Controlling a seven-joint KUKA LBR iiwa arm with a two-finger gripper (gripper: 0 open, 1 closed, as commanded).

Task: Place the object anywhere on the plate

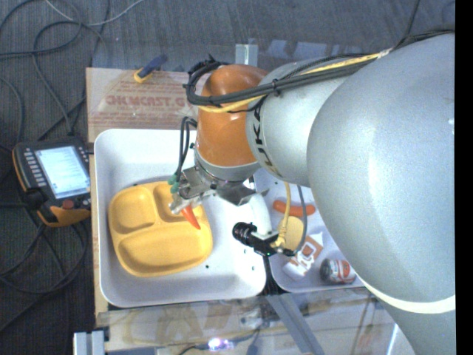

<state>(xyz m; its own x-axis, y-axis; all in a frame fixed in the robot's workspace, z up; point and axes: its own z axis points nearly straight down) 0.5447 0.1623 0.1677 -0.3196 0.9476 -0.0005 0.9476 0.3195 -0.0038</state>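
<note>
- A handheld pendant with a lit screen and orange trim (53,174) lies on the floor at far left, well apart from the work.
- The shallow white left bin (118,154) holds a yellow plastic plate with divided compartments (151,235).
- Over the plate's right edge hangs the gripper (186,204), its metal fingers pointing down; a small orange carrot-shaped object (194,216) sits at their tips, its pointed end aimed at the plate's right rim.
- The fingers look closed around the carrot's upper end, though the grip is small and partly hidden.
- Judging by this, the carry is done and the object is over or touching the plate; release and withdrawal remain.
- The right bin (295,276) holds an orange stick-like item (294,208) and a small round can (338,271).
</note>
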